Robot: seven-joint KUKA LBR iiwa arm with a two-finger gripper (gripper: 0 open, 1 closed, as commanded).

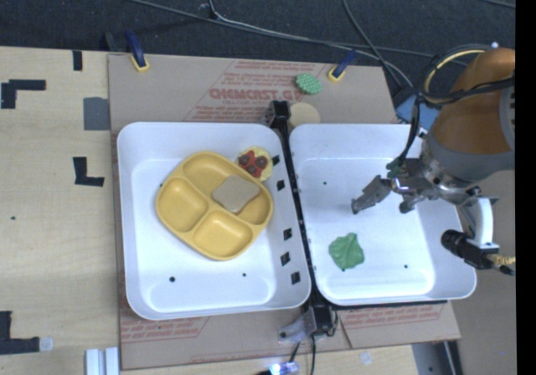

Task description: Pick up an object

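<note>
A small green leafy object [346, 250] lies on the floor of the right bin [444, 285], toward its front. My gripper [381, 205] hovers over the middle of that bin, up and to the right of the green object and apart from it. Its fingers [365, 199] are spread and slant down to the left, with nothing between them. In the left bin [142, 281] sits a yellow divided plate [188, 197] with a tan square piece [234, 193] in one compartment. A small red and dark item [254, 162] rests at the plate's far right rim.
A green dotted disc [308, 83] lies on the cardboard behind the bins. A black divider [289, 197] runs between the two bins. Cables trail across the dark floor at the back. The arm's grey body and orange band [473, 105] stand over the right bin's right wall.
</note>
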